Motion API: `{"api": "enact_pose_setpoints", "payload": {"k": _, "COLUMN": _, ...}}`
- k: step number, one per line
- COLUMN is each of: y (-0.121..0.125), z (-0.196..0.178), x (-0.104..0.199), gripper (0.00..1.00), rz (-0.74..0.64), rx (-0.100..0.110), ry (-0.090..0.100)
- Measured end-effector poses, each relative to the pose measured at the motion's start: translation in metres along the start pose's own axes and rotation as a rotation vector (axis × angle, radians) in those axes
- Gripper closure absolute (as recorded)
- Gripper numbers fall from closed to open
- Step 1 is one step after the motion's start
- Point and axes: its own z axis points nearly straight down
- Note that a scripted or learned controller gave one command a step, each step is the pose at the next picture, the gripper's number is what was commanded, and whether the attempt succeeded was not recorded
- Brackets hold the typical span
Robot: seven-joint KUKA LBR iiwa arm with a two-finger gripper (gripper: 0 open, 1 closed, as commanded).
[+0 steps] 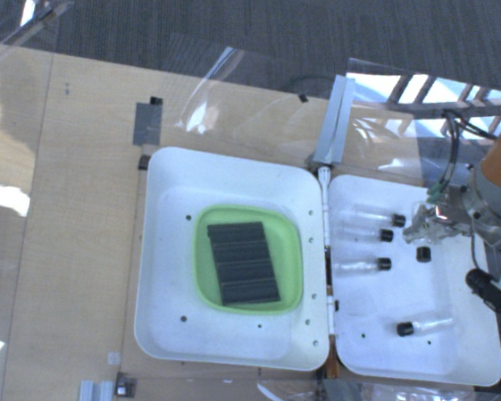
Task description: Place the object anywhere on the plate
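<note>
Vials (371, 264) with black caps lie scattered in the right bin (474, 369), left of the gripper (430, 217); jaw state unclear. Green plate (293, 272) sits in the left bin (163, 257), holding a dark slab (242, 263).

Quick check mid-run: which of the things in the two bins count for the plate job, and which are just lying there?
For the job:
green plate, in the left bin
dark ridged block, already lying on the plate
gripper, over the right bin

Lying about:
clear tubes with black caps, scattered in the right bin
</note>
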Motion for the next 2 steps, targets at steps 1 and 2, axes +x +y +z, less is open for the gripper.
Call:
{"api": "enact_pose_setpoints", "payload": {"k": 1, "y": 0.000, "z": 0.000, "x": 0.000, "gripper": 0.00, "rz": 0.000, "rx": 0.000, "ry": 0.000}}
{"api": "enact_pose_setpoints", "payload": {"k": 2, "y": -0.031, "z": -0.040, "x": -0.049, "gripper": 0.00, "rz": 0.111, "rx": -0.002, "ry": -0.003}}
